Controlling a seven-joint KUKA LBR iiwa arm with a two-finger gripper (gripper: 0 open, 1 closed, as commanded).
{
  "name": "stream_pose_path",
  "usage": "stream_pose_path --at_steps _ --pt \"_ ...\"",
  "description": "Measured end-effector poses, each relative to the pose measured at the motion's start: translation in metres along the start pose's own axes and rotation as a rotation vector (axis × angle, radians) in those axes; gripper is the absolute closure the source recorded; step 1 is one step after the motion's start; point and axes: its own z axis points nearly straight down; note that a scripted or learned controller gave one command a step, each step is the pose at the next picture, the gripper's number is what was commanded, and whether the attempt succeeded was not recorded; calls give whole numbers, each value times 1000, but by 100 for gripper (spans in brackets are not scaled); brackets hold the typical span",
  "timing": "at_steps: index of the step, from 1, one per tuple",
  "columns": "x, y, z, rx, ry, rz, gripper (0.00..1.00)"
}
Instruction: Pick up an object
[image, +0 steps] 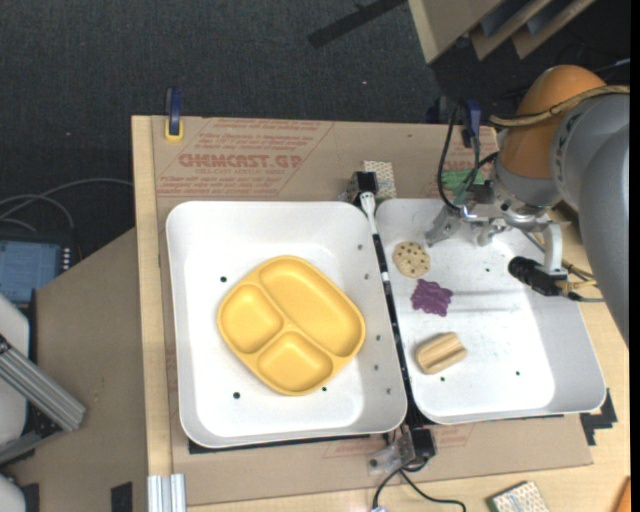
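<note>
Three small objects lie in the right bin (560, 385): a round speckled cookie (410, 258) near the back left, a purple crumpled piece (431, 296) just in front of it, and a tan bread-like block (440, 352) closer to the front. My gripper (462, 228) hangs over the bin's back edge, up and to the right of the cookie. Its fingers (438, 229) are spread open with nothing between them.
A yellow three-compartment plate (290, 323) lies in the left bin (185, 300). The grey arm with its orange band (555, 100) takes up the upper right. A black cable fitting (530, 272) hangs over the right bin's right side. The bins stand on a cardboard sheet (240, 150).
</note>
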Motion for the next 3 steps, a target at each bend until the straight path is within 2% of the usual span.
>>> stream_pose_path --at_steps 1,2,3 --pt "56 -2 0 8 4 -1 0" --pt "12 -56 0 12 3 10 0" --pt "44 -113 0 13 4 6 0"
